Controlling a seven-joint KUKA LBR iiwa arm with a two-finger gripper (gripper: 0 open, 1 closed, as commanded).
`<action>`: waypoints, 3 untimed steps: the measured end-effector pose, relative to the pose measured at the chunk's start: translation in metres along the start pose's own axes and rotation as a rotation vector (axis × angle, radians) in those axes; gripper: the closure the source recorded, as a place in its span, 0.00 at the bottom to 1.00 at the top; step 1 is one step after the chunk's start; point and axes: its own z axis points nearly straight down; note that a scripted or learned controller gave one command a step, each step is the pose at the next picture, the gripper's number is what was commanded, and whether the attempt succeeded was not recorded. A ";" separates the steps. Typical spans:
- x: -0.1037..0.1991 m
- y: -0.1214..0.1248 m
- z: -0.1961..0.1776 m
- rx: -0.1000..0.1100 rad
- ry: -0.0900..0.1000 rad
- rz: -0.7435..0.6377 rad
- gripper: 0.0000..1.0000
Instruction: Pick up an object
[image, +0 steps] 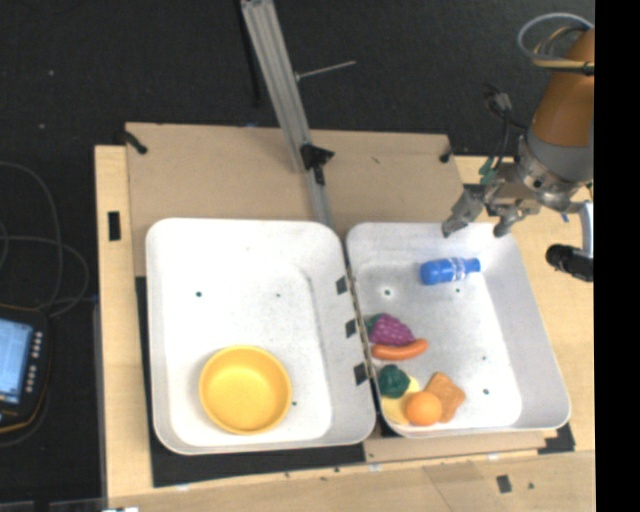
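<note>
Above the far edge of the right bin (520, 300) my pincer (478, 220) hangs released, fingers spread, grasping nothing. Just near of it lies the blue bottle (448, 270). Nearer, along the left wall, crowd grapes (390, 328), a carrot-like piece (399, 350), an orange (424, 408). A yellow bowl (245, 388) sits in the left bin (240, 270) — tan bench (120, 300), dark floor beyond.

You find no readable text, label, brand, number or sign anywhere here. The blue bottle (449, 270) shows no legible print, and the screen (14, 362) at the left edge is too small and blurred to read.
</note>
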 end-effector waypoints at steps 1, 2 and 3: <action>0.000 0.000 0.000 0.001 -0.001 0.000 0.00; -0.005 0.000 0.063 0.006 0.000 0.003 0.00; 0.000 0.005 0.109 0.004 0.000 0.000 0.00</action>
